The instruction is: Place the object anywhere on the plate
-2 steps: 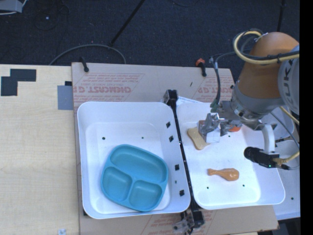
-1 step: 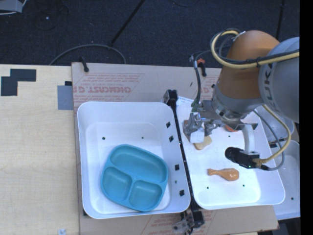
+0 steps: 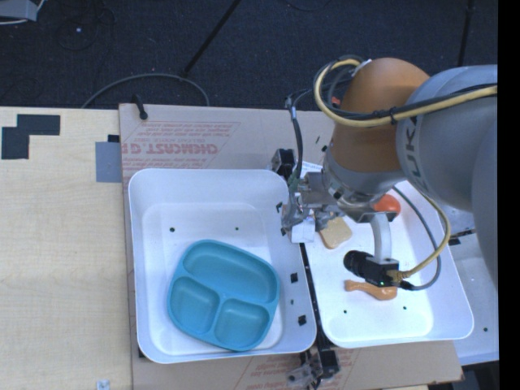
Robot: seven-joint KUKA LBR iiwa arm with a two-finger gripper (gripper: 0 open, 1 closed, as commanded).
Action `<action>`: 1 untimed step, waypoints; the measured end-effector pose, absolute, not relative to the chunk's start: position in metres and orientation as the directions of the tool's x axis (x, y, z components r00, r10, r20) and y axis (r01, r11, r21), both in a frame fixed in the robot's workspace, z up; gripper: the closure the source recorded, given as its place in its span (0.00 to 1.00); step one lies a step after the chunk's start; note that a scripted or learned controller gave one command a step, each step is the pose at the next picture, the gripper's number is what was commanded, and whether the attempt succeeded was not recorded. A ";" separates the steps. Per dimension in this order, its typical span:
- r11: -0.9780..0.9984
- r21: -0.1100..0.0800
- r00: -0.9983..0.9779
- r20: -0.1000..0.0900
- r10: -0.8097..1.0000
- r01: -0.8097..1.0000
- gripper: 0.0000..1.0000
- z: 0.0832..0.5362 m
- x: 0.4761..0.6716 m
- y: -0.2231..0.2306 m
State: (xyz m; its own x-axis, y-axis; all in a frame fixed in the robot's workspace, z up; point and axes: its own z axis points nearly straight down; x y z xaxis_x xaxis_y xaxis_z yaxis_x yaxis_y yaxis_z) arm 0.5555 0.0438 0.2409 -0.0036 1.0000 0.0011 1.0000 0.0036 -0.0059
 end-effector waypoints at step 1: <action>0.004 -0.007 -0.004 0.001 1.000 1.000 1.00 0.222 0.546 0.094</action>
